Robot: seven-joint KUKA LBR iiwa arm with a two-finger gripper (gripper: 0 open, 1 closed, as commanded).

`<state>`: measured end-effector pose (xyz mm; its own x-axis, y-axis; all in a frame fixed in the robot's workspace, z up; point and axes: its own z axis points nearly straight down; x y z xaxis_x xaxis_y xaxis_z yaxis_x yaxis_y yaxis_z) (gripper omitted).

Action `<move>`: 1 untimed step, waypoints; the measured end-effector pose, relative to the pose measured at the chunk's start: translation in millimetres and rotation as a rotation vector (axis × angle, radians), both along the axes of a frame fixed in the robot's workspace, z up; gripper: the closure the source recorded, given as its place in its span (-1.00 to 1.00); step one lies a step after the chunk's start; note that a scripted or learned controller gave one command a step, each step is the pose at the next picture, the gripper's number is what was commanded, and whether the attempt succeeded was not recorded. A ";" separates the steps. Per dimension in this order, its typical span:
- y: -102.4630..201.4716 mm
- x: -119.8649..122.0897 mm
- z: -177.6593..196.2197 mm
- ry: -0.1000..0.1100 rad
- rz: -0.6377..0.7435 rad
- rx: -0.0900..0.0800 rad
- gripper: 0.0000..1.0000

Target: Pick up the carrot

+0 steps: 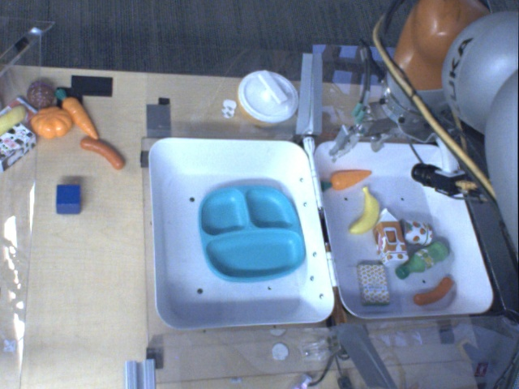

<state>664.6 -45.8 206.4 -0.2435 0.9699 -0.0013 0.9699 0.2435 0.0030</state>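
pale wood worktop [89, 298] carries two white bins; dark ribbed floor lies beyond. carrot [349, 179] lies far-left in the right bin [478, 286], near the tool [355, 136], whose grip state i cannot tell.

A pale wooden bench top [81, 282] is seen under even, diffuse light. Dark grey ribbed flooring [203, 14] is shown along the top edge. A clear plastic panel [20, 47] is stood at the left, with glare caught low on the left side.
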 end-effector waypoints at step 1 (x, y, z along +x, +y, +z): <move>-42.2 -9.1 -108.1 0.003 0.084 0.000 -1.00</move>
<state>655.6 -88.0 98.2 -0.3236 0.9462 -0.0002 0.9462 0.3236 0.0003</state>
